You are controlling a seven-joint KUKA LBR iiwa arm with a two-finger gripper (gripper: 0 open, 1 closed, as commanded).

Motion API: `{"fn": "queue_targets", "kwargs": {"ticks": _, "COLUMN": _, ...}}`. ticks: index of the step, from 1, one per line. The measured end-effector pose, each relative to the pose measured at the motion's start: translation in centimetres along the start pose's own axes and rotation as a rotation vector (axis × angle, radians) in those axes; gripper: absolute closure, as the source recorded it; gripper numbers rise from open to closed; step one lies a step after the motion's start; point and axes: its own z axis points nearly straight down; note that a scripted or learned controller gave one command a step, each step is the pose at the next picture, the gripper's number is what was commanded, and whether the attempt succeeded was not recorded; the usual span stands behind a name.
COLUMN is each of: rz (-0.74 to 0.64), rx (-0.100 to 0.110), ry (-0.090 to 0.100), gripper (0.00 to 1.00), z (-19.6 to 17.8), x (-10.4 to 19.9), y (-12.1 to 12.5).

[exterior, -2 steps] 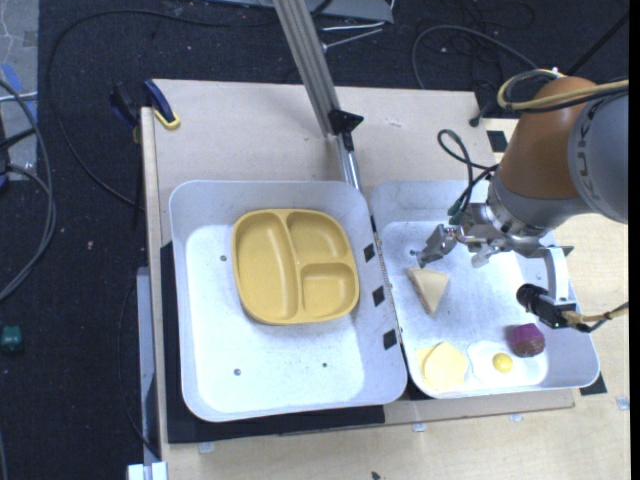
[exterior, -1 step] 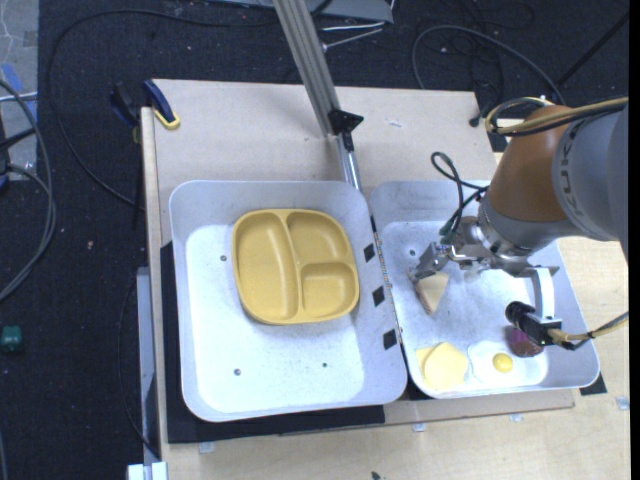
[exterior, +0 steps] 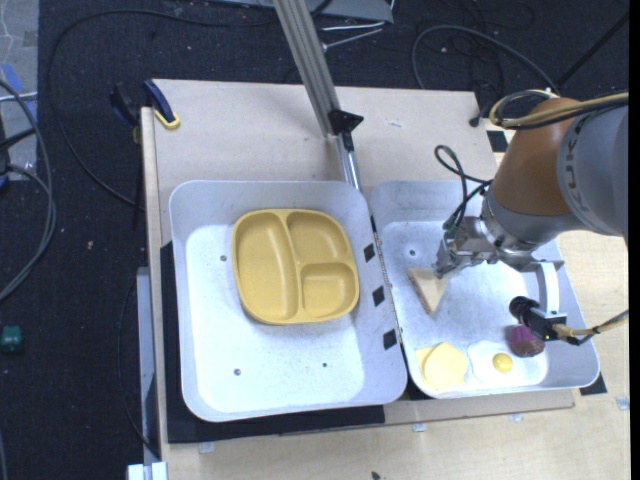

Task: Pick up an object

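Observation:
My gripper (exterior: 447, 264) hangs low over the middle of the right bin (exterior: 400, 203), with the grey arm and its orange band coming in from the right. Its tip is right at the upper end of a tan wedge-shaped slice (exterior: 428, 292) that lies on the bin floor. From this angle I cannot make out whether the wedge is touched. Along the bin's front edge lie a pale yellow round piece (exterior: 445, 365), a toy fried egg (exterior: 497, 362) and a small purple object (exterior: 526, 341).
The left bin (exterior: 200, 268) holds a yellow divided plate (exterior: 296, 265). A grey metal pole (exterior: 310, 53) slants down from the top to the gap between the bins. Black clips (exterior: 378, 273) sit along the shared rim.

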Motion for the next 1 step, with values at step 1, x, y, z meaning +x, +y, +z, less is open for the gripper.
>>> {"fn": "queue_targets", "kwargs": {"ticks": 1, "rz": -0.004, "rx": -0.004, "ry": -0.001, "gripper": 1.00, "z": -4.36, "x": 0.37, "y": -0.21}}
